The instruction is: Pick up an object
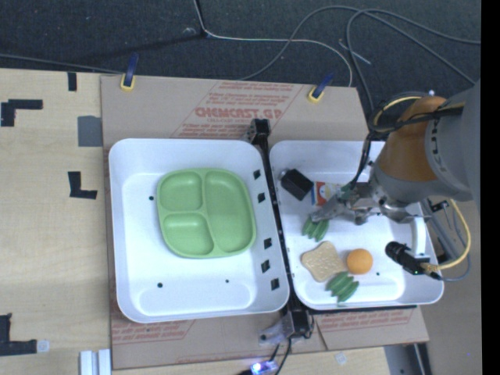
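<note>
Green pods at right bin front edge, toast and orange just behind. Claw over second green piece, touching or just above. Open or closed: cannot tell.

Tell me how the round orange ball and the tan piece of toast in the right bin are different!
The round orange ball is bright orange and round all over; the tan piece of toast is pale brown, flat and lies on the bin floor. The ball looks smaller than the toast. The ball sits to the toast's right in the picture, very close to it. Both lie in the right white bin, each near the green pod-shaped piece.
</note>
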Controlling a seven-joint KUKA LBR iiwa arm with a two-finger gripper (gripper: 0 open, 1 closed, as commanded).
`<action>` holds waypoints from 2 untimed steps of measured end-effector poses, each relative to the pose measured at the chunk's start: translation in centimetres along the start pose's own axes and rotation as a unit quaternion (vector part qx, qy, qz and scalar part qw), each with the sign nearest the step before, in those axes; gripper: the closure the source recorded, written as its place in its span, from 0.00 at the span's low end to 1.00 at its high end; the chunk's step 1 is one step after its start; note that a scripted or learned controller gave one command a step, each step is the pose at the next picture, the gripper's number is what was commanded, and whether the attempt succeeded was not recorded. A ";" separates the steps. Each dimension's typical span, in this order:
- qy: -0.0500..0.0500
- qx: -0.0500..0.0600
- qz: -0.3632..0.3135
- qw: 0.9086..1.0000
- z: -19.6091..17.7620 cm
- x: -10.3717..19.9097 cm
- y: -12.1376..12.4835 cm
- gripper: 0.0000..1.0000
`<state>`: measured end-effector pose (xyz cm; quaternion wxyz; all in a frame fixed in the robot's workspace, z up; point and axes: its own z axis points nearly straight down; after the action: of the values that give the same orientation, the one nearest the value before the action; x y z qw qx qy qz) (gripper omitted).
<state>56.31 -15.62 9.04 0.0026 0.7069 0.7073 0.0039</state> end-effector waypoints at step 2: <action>-0.001 0.003 -0.001 1.000 -5.6 0.5 0.8 1.00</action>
<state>57.03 -15.10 14.60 0.0012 0.7064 0.7078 0.0006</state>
